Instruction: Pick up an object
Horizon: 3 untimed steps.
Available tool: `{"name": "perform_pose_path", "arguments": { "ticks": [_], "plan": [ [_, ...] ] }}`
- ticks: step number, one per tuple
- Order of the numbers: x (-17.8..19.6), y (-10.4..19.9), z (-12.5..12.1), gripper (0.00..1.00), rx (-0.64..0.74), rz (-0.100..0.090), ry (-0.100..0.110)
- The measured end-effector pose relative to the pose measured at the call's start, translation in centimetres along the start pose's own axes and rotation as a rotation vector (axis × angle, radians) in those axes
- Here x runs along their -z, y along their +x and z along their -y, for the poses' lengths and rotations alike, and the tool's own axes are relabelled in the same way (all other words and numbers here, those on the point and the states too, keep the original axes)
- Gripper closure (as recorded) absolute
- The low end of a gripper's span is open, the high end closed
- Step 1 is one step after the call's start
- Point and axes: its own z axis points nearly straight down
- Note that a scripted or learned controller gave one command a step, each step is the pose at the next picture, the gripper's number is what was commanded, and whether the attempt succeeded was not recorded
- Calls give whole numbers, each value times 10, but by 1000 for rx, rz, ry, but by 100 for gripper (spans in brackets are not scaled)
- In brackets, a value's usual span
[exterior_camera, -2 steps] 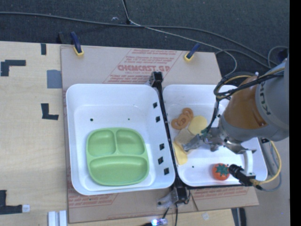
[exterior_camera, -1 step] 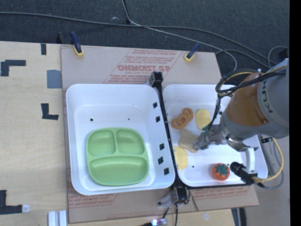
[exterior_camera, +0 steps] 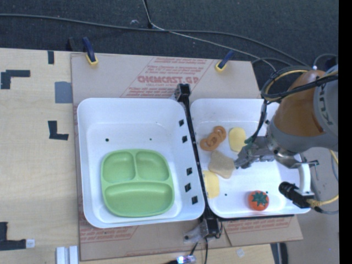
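Note:
The right bin holds a brown pretzel-like piece, a pale yellow piece, a tan bread-like slab, a yellow piece by the divider and a red tomato near the front. My gripper hangs low over the bin, just right of the tan slab and below the pale yellow piece. Its dark fingers point left toward the slab's right edge. Nothing visibly sits between them.
The left bin holds a green divided plate. A black divider runs between the bins. Cables cross the dark surface behind the bench. The arm's orange band looms over the right bin's right side.

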Motion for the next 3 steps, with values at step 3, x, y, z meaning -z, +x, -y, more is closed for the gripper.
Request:
{"name": "perform_pose_path", "arguments": {
  "ticks": [3],
  "plan": [
    [49,48,-1,100,4,-1,4]
  ]
}}
